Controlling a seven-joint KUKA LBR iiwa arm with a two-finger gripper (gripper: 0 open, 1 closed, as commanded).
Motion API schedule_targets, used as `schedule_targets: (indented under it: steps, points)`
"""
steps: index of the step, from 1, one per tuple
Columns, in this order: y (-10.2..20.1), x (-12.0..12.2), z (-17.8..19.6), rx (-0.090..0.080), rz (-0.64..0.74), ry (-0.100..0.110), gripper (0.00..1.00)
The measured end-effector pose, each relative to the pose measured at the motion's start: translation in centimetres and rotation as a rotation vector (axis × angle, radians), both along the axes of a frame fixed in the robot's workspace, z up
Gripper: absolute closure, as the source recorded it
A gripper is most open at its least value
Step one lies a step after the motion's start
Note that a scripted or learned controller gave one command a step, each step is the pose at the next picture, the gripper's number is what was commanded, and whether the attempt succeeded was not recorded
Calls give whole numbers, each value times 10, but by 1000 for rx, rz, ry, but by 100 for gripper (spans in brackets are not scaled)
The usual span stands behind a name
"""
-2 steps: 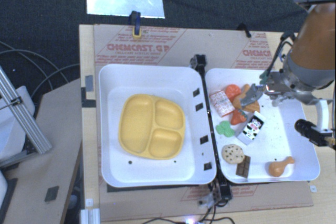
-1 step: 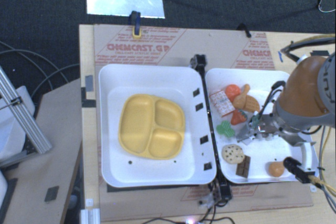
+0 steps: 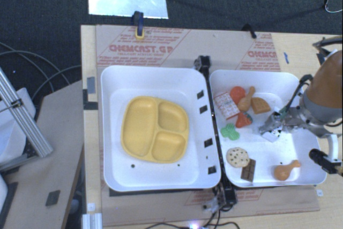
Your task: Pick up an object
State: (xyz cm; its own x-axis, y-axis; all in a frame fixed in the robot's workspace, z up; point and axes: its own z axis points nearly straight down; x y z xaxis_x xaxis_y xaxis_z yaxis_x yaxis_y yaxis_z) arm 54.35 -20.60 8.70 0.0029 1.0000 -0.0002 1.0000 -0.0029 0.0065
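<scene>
Gripper: hovering low in the right bin; grip impossible to tell (fingers blurred).
Toy food: lying in that bin, cookie near drumstick.
Yellow tray: sitting in left bin.

you see a yellow divided plate lying in the middle of the left bin. a blue-and-yellow clamp grips the bench's far edge.

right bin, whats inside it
The right bin holds toy food: a cookie, chocolate piece, two drumsticks, a green piece, a red one, a wafer. The end effector hides whatever lies beneath it.
</scene>
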Motion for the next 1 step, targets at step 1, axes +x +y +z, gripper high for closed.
schedule_targets:
  steps: [1]
  points:
    - [43,104,10,-5,15,-2,0]
